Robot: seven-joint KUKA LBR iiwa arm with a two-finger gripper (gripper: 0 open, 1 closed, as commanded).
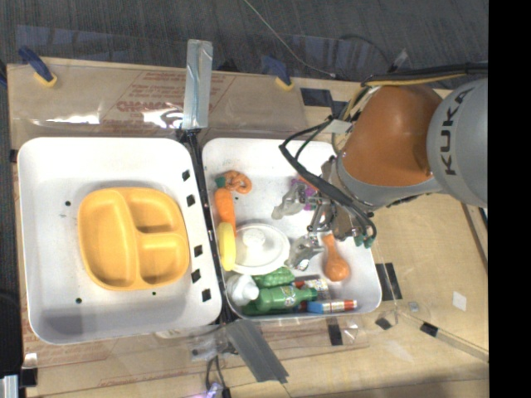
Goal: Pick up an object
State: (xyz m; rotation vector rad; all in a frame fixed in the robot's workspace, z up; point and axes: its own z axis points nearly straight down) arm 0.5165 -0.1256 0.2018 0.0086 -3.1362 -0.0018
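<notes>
A: What's nearest your gripper (300,226)?

B: The orange pear-shaped toy (334,259), just to its right and touching nothing I can make out. White round lid (260,245) sits just left, carrot (225,206) further left, green bottle (278,297) below.

A: Fingers spread or pinched?

B: You honestly can't tell, cables cover them. It hangs over the right bin (365,293); the yellow divided plate (133,237) is well apart in the left bin (41,222).
</notes>
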